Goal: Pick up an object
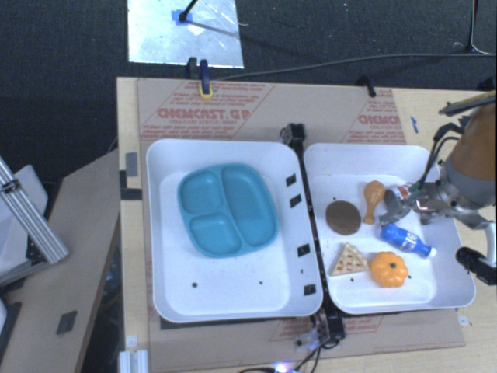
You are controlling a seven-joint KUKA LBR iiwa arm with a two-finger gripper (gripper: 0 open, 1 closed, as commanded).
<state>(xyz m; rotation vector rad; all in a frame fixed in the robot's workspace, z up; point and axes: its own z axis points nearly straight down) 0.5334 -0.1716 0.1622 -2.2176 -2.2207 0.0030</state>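
Observation:
The right bin (342, 165) holds several toy foods. A tan drumstick (373, 198) lies near its middle, with a round brown patty (342, 217) to its left. Below these are a triangular sandwich wedge (349, 260), an orange pumpkin (388, 270) and a blue bottle (405, 240) lying on its side. My gripper (397, 201) reaches in from the right and hangs low, just right of the drumstick and just above the bottle's near end. Nothing visible is lifted off the bin floor.
The left bin (167, 286) carries a blue divided plate (227, 208). A black hinge strip (303, 208) runs between the two bins. The grey arm (470, 169) covers the right bin's far right side.

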